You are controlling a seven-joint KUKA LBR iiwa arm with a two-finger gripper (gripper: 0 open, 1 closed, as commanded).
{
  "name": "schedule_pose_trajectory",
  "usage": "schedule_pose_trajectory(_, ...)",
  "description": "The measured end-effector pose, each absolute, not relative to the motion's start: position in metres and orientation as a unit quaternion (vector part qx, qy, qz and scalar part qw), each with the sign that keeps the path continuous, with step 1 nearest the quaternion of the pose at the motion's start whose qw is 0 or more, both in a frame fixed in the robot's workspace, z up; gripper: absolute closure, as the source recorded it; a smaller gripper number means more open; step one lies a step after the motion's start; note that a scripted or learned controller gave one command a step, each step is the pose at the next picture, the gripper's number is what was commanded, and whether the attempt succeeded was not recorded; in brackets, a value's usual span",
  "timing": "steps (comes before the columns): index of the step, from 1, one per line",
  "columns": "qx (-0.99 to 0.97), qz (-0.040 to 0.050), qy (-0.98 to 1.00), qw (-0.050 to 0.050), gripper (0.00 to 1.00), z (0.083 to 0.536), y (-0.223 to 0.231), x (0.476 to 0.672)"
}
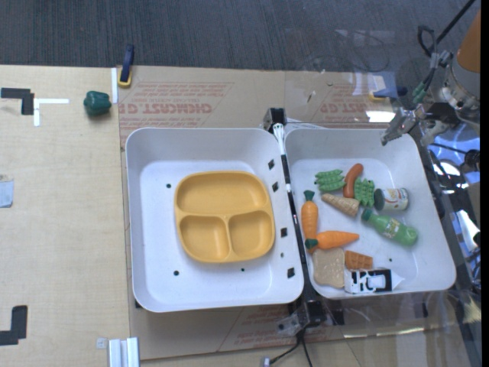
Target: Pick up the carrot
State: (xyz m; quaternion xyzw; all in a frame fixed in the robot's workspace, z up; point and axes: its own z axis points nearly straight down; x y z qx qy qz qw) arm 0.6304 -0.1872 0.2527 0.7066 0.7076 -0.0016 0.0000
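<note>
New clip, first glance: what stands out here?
The yellow divided plate sits alone in the left bin. The right bin holds a jumble of toy food, with two carrots near its left side and a green bottle further right. The arm's hand hovers above that bin's far right corner.

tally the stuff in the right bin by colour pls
Orange: 3, two plastic toy carrots and an orange block
Green: 3
Tan: 2
Red: 1
White: 2
Total: 11, in the right white bin
</note>
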Motion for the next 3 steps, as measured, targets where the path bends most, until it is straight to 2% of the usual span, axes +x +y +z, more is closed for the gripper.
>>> schedule_pose_trajectory(1,0.682,-0.001,0.731,0.0,0.0,0.112,-0.122,0.602)
schedule_pose_trajectory(2,0.711,-0.0014,0.704,-0.002,0.0,0.091,-0.094,0.528)
schedule_pose_trajectory(3,0.735,0.0,0.678,0.0,0.0,0.092,-0.106,0.478)
